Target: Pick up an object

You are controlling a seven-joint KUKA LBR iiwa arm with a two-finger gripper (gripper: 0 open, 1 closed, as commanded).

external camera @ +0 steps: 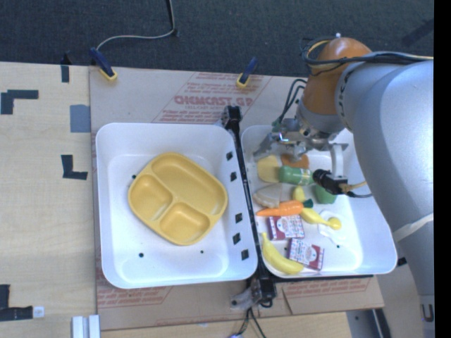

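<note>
My gripper (pixel 290 145) hangs low over the far part of the right bin (pixel 370 248), just above a pale yellow piece (pixel 268 169) and a green bottle-like toy (pixel 294 175). The grey arm with its orange band (pixel 331 76) comes in from the right and hides what lies under the wrist. Nearer the front of that bin lie an orange carrot (pixel 280 209), a yellow banana (pixel 279 258), a small yellow utensil (pixel 320 219) and two red-and-white packets (pixel 290 227) (pixel 307 254). No object shows between the fingers.
The left bin (pixel 113 210) holds a yellow divided plate (pixel 177 197). A black divider (pixel 239 189) runs between the bins. Yellow and blue clamps (pixel 103 63) (pixel 246 74) pin the cardboard at the back. A cable (pixel 141 34) trails over the dark floor.
</note>
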